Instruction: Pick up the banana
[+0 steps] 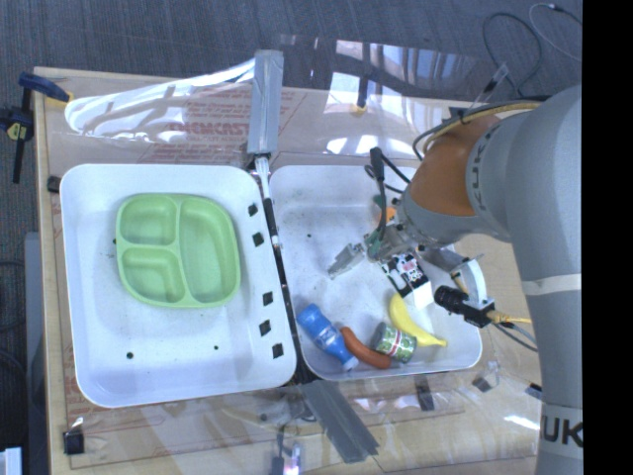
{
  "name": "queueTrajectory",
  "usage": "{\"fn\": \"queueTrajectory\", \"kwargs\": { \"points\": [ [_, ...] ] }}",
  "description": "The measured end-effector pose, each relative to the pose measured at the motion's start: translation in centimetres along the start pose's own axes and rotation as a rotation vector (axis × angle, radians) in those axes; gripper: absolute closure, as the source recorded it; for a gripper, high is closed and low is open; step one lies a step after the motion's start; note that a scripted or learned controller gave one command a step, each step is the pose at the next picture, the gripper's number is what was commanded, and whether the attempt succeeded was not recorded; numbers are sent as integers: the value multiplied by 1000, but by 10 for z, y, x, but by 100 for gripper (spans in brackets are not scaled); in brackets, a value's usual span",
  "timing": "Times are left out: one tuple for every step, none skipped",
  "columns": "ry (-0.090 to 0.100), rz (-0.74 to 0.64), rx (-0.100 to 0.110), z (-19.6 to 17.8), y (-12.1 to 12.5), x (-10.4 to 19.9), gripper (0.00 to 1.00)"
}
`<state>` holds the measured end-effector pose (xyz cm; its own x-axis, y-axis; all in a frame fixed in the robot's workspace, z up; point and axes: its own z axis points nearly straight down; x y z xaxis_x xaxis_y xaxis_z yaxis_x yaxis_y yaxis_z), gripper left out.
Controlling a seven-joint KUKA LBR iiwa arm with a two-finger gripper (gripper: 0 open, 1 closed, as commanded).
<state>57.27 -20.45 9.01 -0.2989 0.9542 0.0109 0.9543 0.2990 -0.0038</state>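
On the desk (158, 117), the banana (413, 326) lay near the right bin's (316, 191) front rim, beside a small can (394, 343), an orange piece (364, 347) and a blue bottle (324, 332). Just behind, the gripper (348, 257) hovered (jaws apparently parted, holding nothing). Judged mid-approach; next, it needed to shift over the banana and descend.

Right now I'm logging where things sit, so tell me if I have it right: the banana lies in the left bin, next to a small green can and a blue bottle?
Not quite. The camera view shows the banana in the right bin, not the left. The small green can and blue bottle do lie beside it there.
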Motion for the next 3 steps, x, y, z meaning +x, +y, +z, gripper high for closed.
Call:
{"fn": "queueTrajectory", "kwargs": {
  "points": [
    [-11, -156, -2, -1, -75, 17, 0],
    [-14, -160, -4, -11, -74, 17, 100],
    [-13, -56, -4, -117, -13, -1, 100]
  ]
}}
